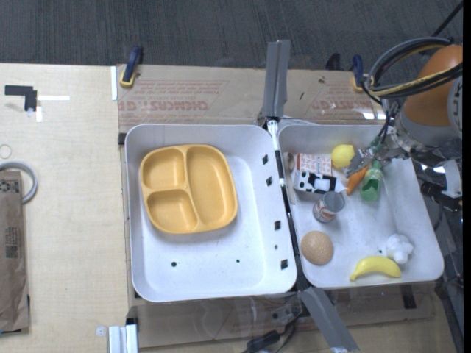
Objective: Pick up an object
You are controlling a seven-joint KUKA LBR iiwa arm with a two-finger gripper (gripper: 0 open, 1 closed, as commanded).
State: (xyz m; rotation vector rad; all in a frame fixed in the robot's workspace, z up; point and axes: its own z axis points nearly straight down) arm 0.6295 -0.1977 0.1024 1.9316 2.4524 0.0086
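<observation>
The right bin [412,219] holds several small things. A yellow lemon [342,155] lies at the back, with an orange carrot [356,179] and a green bottle [370,185] just right of it. A cow-patterned carton [315,179] and a small can [329,206] sit near the left wall. A brown round object [317,247], a banana [375,268] and a white lump [399,248] lie toward the front. My gripper [380,153] hangs low at the bin's back right, right over the top of the green bottle and the carrot. I see nothing lifted.
The left bin [147,271] carries a yellow divided plate [189,189]. A grey divider post [276,79] rises between the bins at the back. The arm's orange band [434,87] and black cables [401,57] fill the upper right. A brown bag [11,248] lies far left.
</observation>
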